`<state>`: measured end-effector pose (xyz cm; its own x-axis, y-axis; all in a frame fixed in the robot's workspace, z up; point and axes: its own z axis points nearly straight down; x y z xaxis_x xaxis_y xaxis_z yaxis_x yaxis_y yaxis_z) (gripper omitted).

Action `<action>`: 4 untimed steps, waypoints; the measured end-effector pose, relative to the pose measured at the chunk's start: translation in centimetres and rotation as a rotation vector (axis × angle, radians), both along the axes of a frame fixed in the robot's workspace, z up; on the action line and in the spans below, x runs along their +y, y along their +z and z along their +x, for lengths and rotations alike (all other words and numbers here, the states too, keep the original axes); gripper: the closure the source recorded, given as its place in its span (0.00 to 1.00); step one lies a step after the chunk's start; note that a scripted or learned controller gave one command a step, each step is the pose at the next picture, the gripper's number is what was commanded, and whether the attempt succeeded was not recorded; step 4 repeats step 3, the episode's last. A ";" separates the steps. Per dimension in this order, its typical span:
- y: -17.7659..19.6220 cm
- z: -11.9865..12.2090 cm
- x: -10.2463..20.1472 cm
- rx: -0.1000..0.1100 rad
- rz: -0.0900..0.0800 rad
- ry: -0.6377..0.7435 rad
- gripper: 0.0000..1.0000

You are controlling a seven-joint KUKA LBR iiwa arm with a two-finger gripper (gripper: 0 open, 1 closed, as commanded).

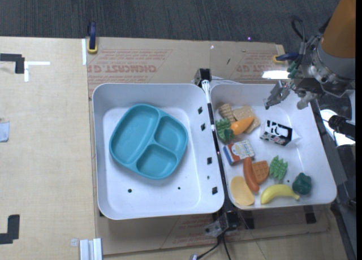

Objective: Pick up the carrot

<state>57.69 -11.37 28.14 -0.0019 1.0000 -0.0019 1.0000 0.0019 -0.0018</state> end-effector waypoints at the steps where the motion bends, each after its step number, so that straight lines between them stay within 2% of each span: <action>1: -11.5 1.9 1.7 0.002 0.001 -0.118 0.00; 2: -17.7 3.2 1.7 -0.001 0.001 -0.142 0.00; 3: -16.9 3.2 1.6 0.001 0.000 -0.148 1.00; 4: -16.9 3.2 1.6 0.001 0.000 -0.148 1.00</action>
